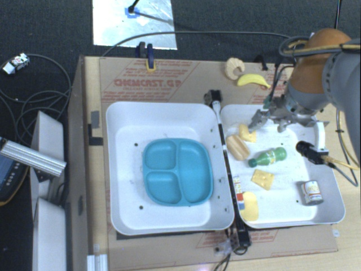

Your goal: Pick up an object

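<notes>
Biggest risk I see: the hand (pixel 269 119) hangs over the right bin's (pixel 333 208) crowded far-left corner, so it could clip the bin wall or nudge the hot dog bun (pixel 237 147). Can't tell its finger state. Likely target is the small pale-yellow chunk (pixel 246 133) just below it, lumpy and easy to miss.

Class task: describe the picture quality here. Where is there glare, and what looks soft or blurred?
Camera view: glare whitens the shiny sheet on the dark floor; even light, faint shadows in the bins; the small can and gripper look soft, so the label is unreadable.
</notes>
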